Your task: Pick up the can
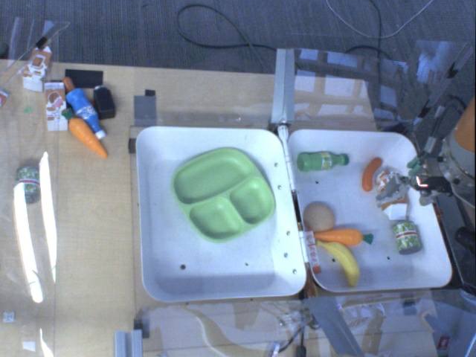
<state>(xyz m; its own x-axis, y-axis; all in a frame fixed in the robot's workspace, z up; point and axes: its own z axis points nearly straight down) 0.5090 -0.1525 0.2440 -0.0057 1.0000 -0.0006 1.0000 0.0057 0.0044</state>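
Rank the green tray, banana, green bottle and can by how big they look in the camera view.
1. Green tray, by far the largest.
2. Banana and green bottle: they look about alike, so no ranking between them.
3. Can, the smallest.

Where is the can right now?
The can stands in the right bin, near its right wall, just below a small white carton and right of the carrot, with the gripper above it.
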